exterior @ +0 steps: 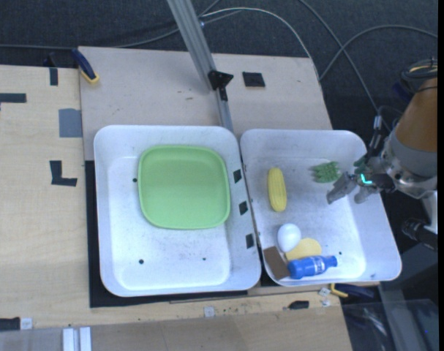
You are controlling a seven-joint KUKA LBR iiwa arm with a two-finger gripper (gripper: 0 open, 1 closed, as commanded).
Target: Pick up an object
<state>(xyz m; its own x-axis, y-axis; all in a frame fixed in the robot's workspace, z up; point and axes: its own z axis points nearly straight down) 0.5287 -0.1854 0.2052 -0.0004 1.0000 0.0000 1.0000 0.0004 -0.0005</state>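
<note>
Pale wood and dark floor frame the bench (31,196), where two white bins sit side by side. From the overhead camera, the left bin (119,269) holds a green plate (183,186) lying flat. The right bin (368,258) holds a yellow corn cob (277,189) near its middle, a small green leafy piece (325,171) toward the far right, and a cluster at the near edge: a white ball (288,235), a yellow piece (306,248) and a blue bottle (311,266) lying on its side, touching one another.

The gripper (348,189) hangs low over the right bin, just beside the leafy piece, fingers spread and nothing between them.

That leafy piece looks light and soft; I'd pinch it across its middle. The cob looks firmer, easiest taken across its narrow width.
</note>
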